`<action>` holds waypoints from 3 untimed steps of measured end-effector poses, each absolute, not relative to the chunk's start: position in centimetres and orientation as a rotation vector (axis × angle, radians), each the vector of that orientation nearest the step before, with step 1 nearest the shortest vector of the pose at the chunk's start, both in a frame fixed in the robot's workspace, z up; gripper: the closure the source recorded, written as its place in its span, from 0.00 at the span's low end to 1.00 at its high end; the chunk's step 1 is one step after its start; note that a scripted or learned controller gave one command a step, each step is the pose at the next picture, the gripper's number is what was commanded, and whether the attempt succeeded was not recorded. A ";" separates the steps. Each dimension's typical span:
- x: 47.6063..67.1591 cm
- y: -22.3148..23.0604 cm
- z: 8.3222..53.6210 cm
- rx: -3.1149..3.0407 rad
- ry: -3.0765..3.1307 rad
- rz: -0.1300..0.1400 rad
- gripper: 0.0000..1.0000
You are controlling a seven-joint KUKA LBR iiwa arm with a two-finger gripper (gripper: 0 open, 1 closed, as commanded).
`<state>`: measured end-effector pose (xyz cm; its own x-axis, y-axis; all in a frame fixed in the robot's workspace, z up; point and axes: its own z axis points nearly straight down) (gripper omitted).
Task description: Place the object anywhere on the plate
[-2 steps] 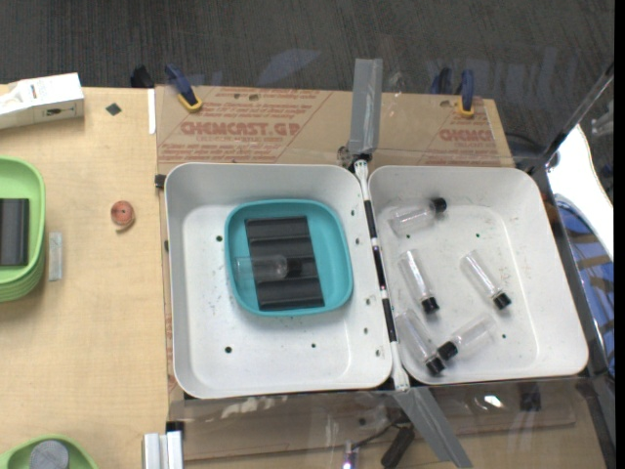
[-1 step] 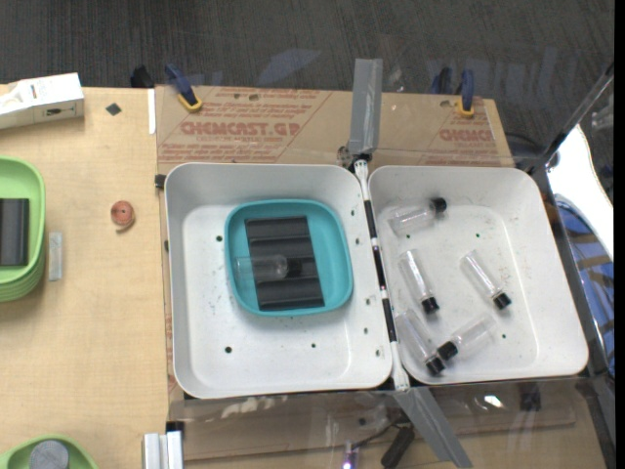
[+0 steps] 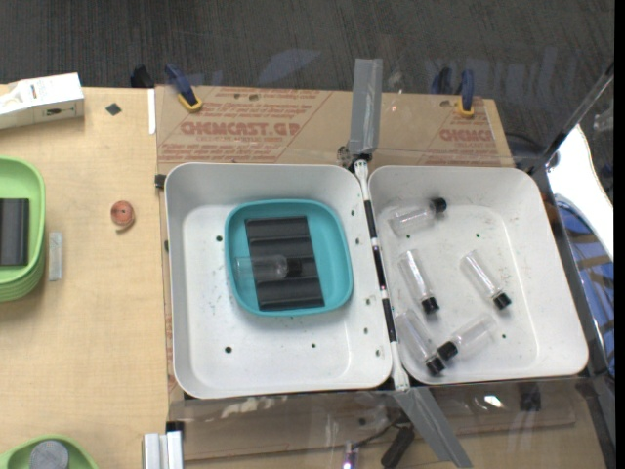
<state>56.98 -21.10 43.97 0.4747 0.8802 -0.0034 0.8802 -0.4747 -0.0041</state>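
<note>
Standing on a wooden bench (image 3: 88, 360), two white bins (image 3: 195, 360).

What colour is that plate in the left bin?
The plate is teal, with a dark ribbed insert; the camera view shows it.

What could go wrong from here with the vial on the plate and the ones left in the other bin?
The vial on the teal plate lies on its side on a black ribbed insert, so it may roll. It is clear and faint, easy to misjudge. In the right bin, two vials lie close together near the front, so a pick there could nudge both.
</note>
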 end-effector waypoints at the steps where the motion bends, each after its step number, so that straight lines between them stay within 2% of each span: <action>1: 59.1 -21.3 43.9 -2.762 -1.495 0.007 0.00; 2: 58.6 -21.5 43.9 -2.815 -1.390 0.009 0.00; 3: 60.8 -21.4 43.9 -2.861 -1.296 0.007 0.00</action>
<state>60.85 -21.43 43.94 0.6593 0.7519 -0.0038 0.7519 -0.6593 -0.0023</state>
